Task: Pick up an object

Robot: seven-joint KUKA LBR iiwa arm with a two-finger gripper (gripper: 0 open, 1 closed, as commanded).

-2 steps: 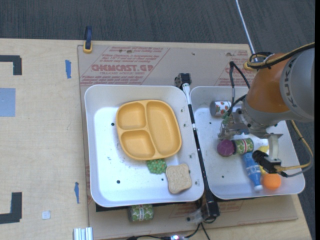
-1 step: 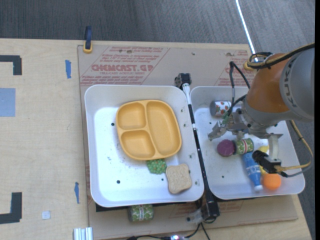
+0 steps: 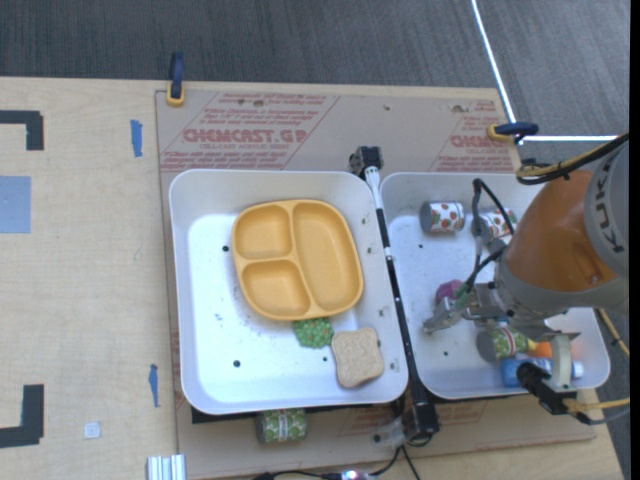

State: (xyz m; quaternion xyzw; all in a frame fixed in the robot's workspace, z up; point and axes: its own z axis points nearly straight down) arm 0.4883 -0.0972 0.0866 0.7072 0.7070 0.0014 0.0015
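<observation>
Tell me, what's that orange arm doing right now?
Tool low in right bin, grip state unclear. Pink object beside it, not held. Small can sits clear at bin's far end.

Bright, even overhead light, soft short shadows, mild glare on white bins [image 3: 190,268]; focus fairly sharp.

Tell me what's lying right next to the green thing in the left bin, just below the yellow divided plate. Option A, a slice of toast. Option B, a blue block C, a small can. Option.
A: the tan slice of toast lies just right of the green thing, below the yellow divided plate in the left bin.
</observation>
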